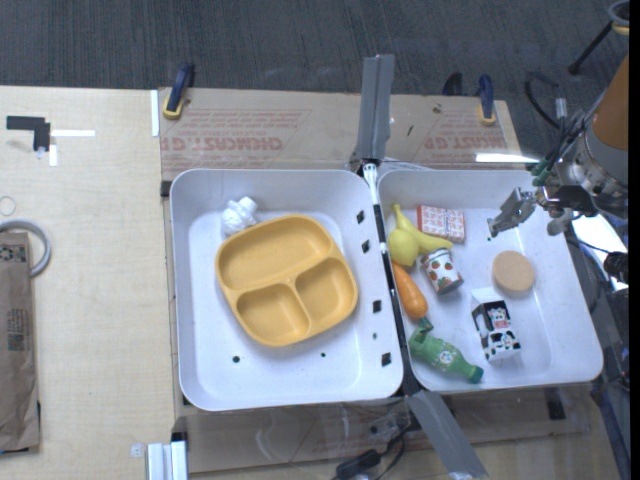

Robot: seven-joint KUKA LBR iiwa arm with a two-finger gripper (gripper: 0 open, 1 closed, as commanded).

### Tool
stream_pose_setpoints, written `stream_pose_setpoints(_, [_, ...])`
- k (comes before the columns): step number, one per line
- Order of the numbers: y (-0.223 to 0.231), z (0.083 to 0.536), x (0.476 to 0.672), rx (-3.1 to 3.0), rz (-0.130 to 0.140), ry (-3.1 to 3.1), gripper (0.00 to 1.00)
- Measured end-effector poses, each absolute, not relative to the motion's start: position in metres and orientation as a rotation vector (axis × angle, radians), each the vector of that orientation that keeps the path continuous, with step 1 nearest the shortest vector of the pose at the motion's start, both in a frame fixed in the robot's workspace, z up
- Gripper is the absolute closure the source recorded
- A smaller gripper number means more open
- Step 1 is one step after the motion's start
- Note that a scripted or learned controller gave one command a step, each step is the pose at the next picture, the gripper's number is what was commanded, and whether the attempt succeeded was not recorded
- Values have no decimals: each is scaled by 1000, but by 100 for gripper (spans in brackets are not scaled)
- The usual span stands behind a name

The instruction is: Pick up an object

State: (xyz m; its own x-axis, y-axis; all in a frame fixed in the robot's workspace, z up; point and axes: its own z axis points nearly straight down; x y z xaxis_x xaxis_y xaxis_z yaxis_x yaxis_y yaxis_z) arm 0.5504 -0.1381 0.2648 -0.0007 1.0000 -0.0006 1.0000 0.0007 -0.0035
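Nothing picked up yet. The gripper (pixel 512 211) hangs over the right bin (pixel 585 353), open, nothing between its fingers. Round tan disc (pixel 514 271) lies just below it, milk carton (pixel 496 329) further below, small can (pixel 441 271) and yellow pear (pixel 405 244) to its left. Descent, grasp and lift all remain.

Two white bins (pixel 190 298) on bench (pixel 80 268)

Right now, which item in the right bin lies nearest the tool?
The round tan disc. It lies just below the tool, by the bin's right side, while the red patterned packet is farther left and the milk carton lies lower down.
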Motion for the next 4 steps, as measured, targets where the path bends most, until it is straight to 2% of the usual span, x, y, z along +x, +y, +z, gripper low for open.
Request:
stream_pose_setpoints(1, [-153, 314, 523, -2357, 3, -2078, 0])
stream_pose_setpoints(2, [-183, 305, 499, -2462, 4, -1949, 0])
stream_pose_setpoints(3, [-162, 175, 499, -2255, 5, -2181, 0])
stream_pose_setpoints(4, [-152, 91, 486, -2290, 2, -2149, 0])
